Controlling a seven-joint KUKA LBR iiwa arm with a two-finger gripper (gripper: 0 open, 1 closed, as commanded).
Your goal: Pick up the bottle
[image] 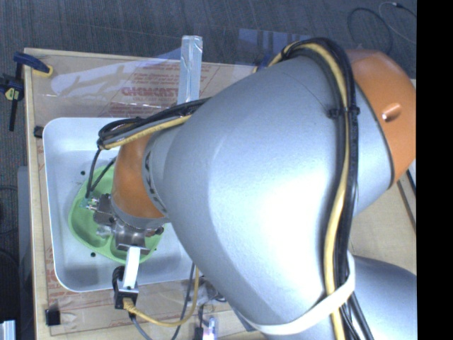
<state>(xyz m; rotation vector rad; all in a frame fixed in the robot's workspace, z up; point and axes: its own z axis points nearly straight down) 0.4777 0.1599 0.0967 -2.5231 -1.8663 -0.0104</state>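
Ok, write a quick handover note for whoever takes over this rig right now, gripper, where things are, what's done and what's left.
Gripper: low inside the left white bin, over a round green object; the wrist hides whether its fingers are open or shut.
Things: the green object lies in the bin's lower part, mostly covered by the wrist. The grey arm blocks the view of the right side of the bench. I cannot tell which item is the bottle.
Done: the arm has reached into the left bin.
Left: confirm a grasp and lift the bottle; no lift is visible yet.
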